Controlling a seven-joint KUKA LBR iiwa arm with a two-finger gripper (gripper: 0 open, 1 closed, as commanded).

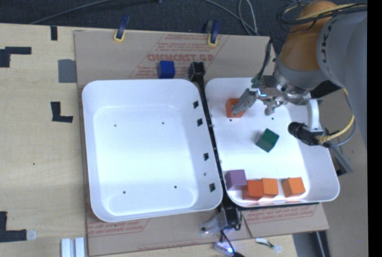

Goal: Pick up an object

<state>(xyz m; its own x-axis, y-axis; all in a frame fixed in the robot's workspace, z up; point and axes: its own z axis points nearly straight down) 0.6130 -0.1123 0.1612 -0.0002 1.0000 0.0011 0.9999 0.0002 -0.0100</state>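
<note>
Hand [255, 101], fingers spread, hangs over four orange blocks [234, 108], one green, one purple.

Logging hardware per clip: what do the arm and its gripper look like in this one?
The arm is bulky, rounded and grey, with an orange band above the wrist. Thin dark cables loop over the band. The gripper is small, metallic grey, with two slim fingers. A black fitting with a yellowish cable hangs beside the wrist.

gripper [255, 102] over right bin [316, 157] far edge — one finger at orange block [233, 108] | green block [267, 140] mid-bin | four blocks along near edge
</note>
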